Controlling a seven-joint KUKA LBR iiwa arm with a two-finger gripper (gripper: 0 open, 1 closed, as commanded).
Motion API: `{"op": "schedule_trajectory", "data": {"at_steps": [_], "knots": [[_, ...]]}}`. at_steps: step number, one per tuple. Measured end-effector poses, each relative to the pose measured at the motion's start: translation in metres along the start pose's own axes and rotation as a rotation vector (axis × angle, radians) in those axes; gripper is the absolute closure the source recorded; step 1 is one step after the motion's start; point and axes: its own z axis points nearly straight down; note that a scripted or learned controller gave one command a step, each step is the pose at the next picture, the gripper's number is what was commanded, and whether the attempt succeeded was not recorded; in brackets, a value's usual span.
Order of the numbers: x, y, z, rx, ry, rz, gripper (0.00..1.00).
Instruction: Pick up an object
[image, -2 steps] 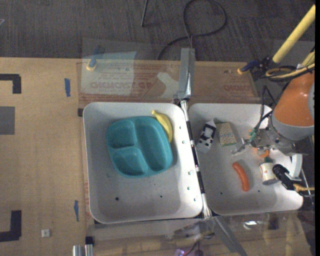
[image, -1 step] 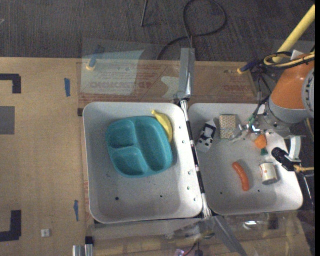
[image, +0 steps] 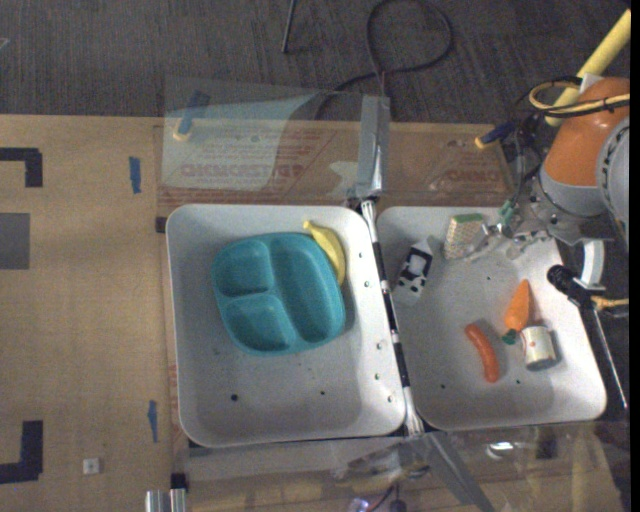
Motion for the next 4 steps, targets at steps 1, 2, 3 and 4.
{"op": "schedule_trajectory", "data": {"at_steps": [1, 2, 3, 4], "knots": [[-0.002, -0.067, -0.025, -0.012, -0.018, -0.018, 0.0], [0.001, -0.098, -0.138, -0.013, -0.02, -0.052, 0.0], [0.05, -0.115, -0.223, -0.014, -0.021, -0.081, 0.0], [0.058, -0.144, -0.105, -0.011, -0.019, -0.096, 0.0]]}}
